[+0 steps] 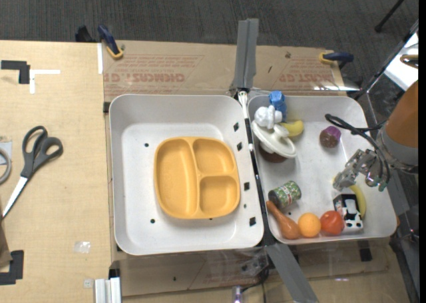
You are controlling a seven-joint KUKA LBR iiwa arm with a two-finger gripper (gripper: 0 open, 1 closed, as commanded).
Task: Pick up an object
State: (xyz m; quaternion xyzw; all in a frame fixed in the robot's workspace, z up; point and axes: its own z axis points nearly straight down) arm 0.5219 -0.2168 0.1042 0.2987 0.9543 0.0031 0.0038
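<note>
My gripper (347,176) hangs over the right side of the right bin (313,162), reaching in from the right edge. Just below it lie a black-and-white toy (349,211) and a small yellow banana (360,198). A red tomato (331,222), an orange (309,224) and an orange carrot (282,221) line the bin's front wall. A green can (285,194) lies on its side left of the gripper. A purple fruit (329,136) sits further back. I see nothing held in the gripper.
At the back left of the right bin sit a white bowl (274,140), a white-and-blue toy (269,112) and a second banana (293,128). The left bin (133,162) holds a yellow divided plate (197,176). Scissors (32,155) lie on the bench at the left.
</note>
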